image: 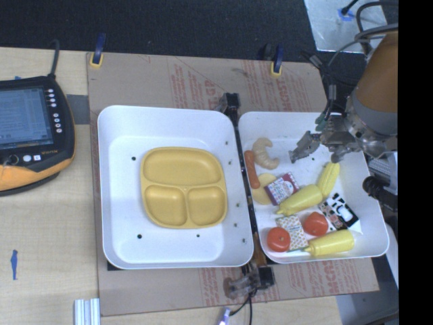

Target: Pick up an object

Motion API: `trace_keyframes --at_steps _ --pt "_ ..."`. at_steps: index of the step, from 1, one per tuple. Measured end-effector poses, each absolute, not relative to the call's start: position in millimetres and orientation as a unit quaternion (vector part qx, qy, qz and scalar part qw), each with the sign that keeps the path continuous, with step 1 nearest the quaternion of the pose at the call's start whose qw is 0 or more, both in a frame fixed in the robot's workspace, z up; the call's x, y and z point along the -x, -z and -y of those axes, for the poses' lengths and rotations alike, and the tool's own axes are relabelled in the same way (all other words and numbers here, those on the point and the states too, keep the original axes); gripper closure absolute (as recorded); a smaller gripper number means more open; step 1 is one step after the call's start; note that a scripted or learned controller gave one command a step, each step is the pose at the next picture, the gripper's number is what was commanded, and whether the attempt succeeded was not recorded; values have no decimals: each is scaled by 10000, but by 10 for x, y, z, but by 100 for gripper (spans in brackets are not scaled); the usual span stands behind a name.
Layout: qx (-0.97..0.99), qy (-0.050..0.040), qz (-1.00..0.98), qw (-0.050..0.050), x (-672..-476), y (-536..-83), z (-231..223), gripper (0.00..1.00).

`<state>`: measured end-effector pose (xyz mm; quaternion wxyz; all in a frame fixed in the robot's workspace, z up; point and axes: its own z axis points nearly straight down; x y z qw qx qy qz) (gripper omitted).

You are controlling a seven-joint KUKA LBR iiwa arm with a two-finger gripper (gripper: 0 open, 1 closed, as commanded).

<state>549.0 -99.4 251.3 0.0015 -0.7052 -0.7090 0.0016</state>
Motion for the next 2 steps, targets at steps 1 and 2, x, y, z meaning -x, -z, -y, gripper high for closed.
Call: trace_keyframes --at_steps 1,2 --pt "7050 -24 7092 17 -5345 -1590 1018 0" --pt "7046 -21 7096 13 -5555 -914 983 0"
